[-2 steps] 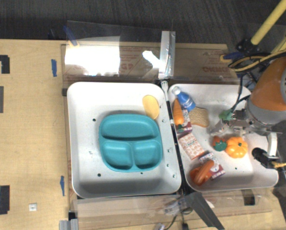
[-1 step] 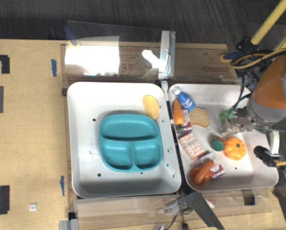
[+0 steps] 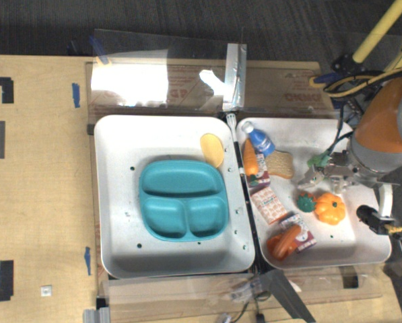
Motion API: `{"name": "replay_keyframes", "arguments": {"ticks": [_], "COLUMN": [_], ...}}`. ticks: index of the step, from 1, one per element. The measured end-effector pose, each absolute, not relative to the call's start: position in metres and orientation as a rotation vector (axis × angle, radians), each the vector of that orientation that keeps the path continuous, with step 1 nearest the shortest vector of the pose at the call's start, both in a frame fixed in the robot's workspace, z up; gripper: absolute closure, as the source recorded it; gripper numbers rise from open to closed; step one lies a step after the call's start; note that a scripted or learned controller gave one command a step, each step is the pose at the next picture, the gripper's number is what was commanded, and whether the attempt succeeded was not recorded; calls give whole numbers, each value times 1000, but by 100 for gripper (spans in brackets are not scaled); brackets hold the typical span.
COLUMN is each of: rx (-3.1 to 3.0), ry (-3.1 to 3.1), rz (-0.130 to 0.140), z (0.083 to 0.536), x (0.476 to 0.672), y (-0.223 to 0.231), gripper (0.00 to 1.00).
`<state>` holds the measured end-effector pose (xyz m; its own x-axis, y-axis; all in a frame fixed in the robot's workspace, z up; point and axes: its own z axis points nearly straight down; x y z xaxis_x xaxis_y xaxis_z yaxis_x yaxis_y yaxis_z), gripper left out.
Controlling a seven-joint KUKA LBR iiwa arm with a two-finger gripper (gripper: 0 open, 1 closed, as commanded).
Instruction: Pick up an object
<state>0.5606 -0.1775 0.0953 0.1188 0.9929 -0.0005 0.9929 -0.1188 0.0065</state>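
Gripper: the gripper (image 3: 324, 171) is hanging low in the right bin (image 3: 372, 249), with the arm (image 3: 384, 128) reaching in from the right edge.
Grip state: released or clenched, I cannot tell; the metal parts are blurring together against the white floor.
Progress: nothing is showing in the tool, so I'm judging the pick as not yet made. Grasping and lifting are what's left.
Likeliest target: the orange pumpkin-shaped toy (image 3: 329, 209) is sitting just below the gripper, with a small green piece (image 3: 306, 204) touching its left side.
Other candidates: a blue-capped bottle (image 3: 260, 140), a tan piece (image 3: 280, 165), a pink patterned packet (image 3: 269, 205) and a red-orange item (image 3: 285, 242) are crowding along the bin's left side.
Left bin: the left bin (image 3: 113, 180) is holding a teal divided tray (image 3: 184, 198) and a yellow object (image 3: 213, 149), well apart from the tool.
Hard to read: whether the gripper is touching anything is unclear, and the arm is running off frame.
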Motion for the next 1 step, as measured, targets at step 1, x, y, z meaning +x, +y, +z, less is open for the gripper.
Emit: {"name": "replay_keyframes", "arguments": {"ticks": [1], "rx": [2375], "ry": [2050], "rz": [7], "z": [86], "x": [532], "y": [-180], "gripper": [0]}}
